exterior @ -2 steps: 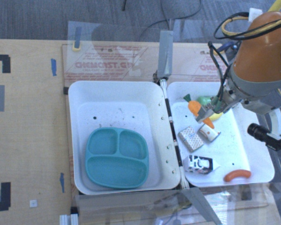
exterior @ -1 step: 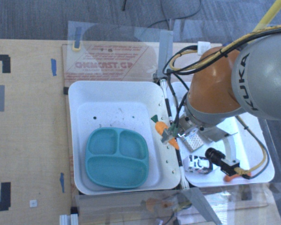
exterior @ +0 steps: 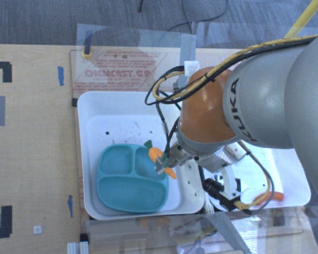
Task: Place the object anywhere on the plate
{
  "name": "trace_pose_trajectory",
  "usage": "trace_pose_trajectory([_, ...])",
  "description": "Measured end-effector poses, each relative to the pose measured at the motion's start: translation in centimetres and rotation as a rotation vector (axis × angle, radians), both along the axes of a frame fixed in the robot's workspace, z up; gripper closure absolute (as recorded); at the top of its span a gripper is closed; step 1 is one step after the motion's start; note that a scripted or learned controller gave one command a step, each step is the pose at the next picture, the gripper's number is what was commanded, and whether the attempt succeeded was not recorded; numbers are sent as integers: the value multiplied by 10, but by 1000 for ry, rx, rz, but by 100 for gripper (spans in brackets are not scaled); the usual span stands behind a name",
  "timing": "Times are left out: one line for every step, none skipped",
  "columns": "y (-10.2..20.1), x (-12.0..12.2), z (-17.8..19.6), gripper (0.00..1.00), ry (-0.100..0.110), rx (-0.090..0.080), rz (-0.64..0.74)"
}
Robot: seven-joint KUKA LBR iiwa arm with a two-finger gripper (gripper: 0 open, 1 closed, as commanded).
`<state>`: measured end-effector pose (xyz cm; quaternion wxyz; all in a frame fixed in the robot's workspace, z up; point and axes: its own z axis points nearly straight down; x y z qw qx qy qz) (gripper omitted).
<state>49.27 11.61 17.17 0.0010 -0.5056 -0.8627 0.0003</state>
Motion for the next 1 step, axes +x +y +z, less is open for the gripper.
trace_pose_trajectory([-1, 0, 0, 0, -1, 0, -3])
